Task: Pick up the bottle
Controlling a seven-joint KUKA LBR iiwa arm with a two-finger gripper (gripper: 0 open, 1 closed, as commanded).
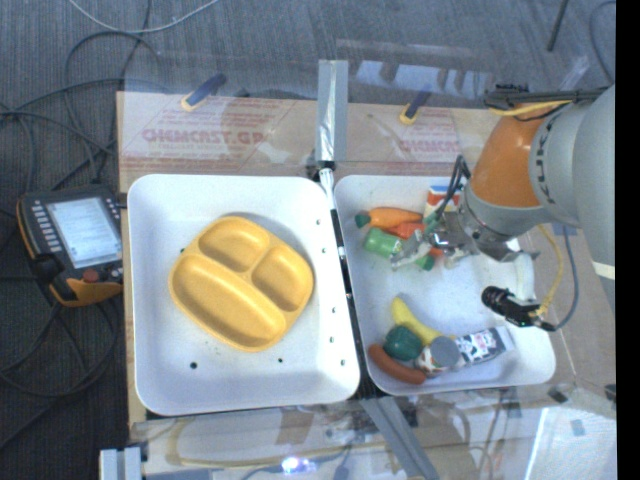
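Observation:
The bottle (pixel 472 348) lies on its side at the front of the right bin (pixel 540 368). It is clear with a black-and-white label, and its grey cap points left. My gripper (pixel 424 249) is down in the back half of that bin, among a green toy (pixel 381 241), an orange carrot (pixel 394 216) and small red pieces. It is well behind the bottle and apart from it, with nothing of the bottle in its grasp.
A yellow banana (pixel 408 315), a dark green ball (pixel 403 342) and a red-brown sausage (pixel 396 366) lie just left of the bottle. A white carton (pixel 440 196) stands at the bin's back. The left bin (pixel 150 368) holds a yellow divided tray (pixel 242 282).

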